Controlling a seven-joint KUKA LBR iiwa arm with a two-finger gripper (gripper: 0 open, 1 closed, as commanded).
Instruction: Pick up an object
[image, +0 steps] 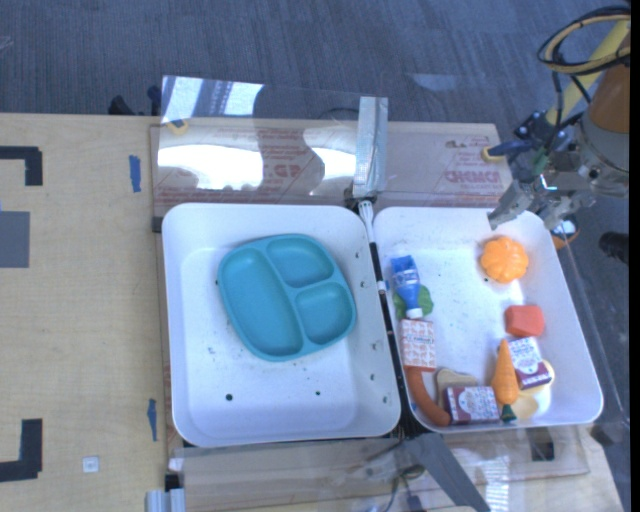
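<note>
My gripper (530, 205) hangs over the far right corner of the right bin (455, 235), just above and behind an orange pumpkin-shaped toy (503, 258); nothing is seen held in it. Nearer the front along the right wall lie a red block (525, 320), an orange carrot (505, 372) and a small white and maroon box (533, 364). By the bin's left wall lie a blue bottle (404, 277), a green piece (422, 299), a white and orange carton (418, 343), a brown sausage (425, 400) and a maroon packet (470, 404).
The left bin (200, 390) holds a teal divided plate (288, 295). A shiny metal sheet (255, 150) and an upright metal post (369, 145) stand behind the bins. Yellow cables (580, 45) loop at the top right above the arm.
</note>
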